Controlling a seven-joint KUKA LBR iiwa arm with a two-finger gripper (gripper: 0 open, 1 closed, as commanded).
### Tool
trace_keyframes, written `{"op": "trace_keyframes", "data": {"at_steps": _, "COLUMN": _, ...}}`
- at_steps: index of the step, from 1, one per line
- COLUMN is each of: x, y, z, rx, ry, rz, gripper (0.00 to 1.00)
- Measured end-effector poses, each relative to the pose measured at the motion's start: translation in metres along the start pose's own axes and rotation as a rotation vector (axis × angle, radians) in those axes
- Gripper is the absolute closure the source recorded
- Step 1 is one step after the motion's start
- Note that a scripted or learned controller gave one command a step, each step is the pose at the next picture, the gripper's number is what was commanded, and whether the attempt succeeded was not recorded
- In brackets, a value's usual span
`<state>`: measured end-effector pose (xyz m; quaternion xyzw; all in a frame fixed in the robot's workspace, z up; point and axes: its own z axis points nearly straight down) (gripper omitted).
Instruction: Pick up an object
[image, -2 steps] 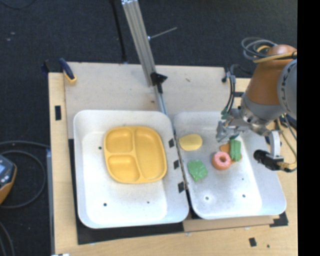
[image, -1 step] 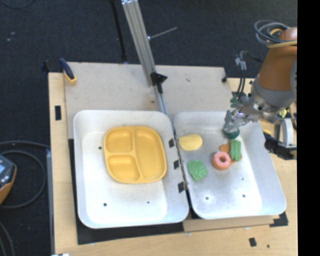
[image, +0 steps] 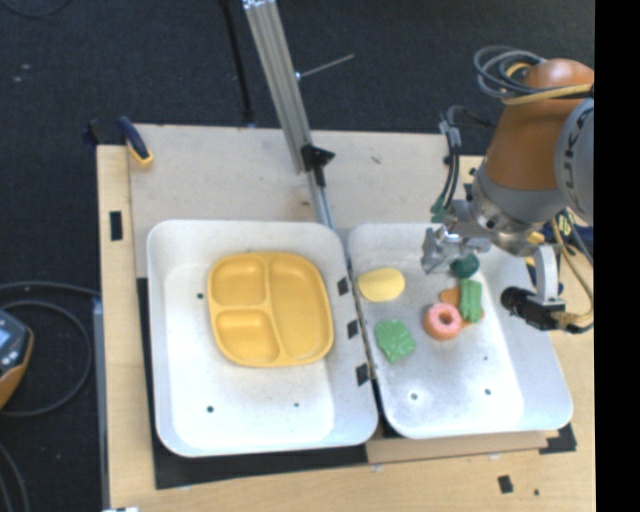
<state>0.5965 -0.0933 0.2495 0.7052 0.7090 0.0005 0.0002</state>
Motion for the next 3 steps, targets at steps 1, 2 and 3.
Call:
{"op": "trace_keyframes", "data": {"at_steps": 1, "x": 0.05, "y": -0.004, "z": -0.009, "rx": 0.0, "ry": 0.002, "rz": -0.002, "gripper": 1.0}}
{"op": "trace_keyframes", "data": {"at_steps": 2, "x": 0.098, "y": -0.005, "z": -0.015, "rx": -0.002, "ry": 0.001, "rz": -0.002, "gripper": 1.0}}
{"op": "trace_keyframes", "data": {"at_steps": 3, "x": 0.142, "y": -0.004, "z": -0.015, "rx": -0.001, "ry": 0.0, "rz": -0.001, "gripper": 1.0}}
